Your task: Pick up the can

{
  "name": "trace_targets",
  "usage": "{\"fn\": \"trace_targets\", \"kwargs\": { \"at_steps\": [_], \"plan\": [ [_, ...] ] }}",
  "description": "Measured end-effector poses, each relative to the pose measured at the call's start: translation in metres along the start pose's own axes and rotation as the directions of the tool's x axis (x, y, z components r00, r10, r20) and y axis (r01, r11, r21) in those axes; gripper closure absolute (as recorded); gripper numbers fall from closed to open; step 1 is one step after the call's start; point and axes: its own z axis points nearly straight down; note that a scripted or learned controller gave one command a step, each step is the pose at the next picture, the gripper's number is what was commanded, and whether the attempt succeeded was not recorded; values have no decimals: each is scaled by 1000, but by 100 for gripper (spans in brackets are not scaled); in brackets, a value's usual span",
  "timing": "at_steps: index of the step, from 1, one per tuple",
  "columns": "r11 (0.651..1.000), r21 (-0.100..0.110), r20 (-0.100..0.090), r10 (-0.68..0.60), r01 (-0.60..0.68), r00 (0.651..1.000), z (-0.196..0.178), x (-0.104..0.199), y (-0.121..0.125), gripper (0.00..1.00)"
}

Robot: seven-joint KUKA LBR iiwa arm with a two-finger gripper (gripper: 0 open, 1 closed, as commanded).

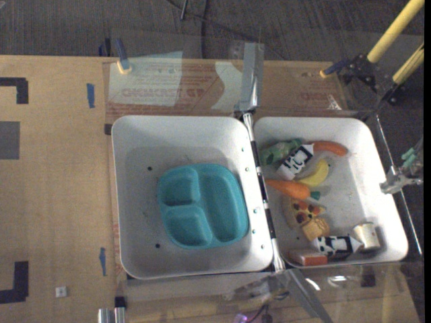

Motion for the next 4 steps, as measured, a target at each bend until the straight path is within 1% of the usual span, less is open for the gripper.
{"fn": "trace_targets", "kwargs": {
  "at_steps": [1,2,4],
  "plan": [
    [1000,-2,2,22,-22,1000,64,0,125,0],
    [940,-10,0,342,-342,940,147,22,141,0],
    [940,-10,0,342,-342,940,147,22,141,0]
  ]
}}
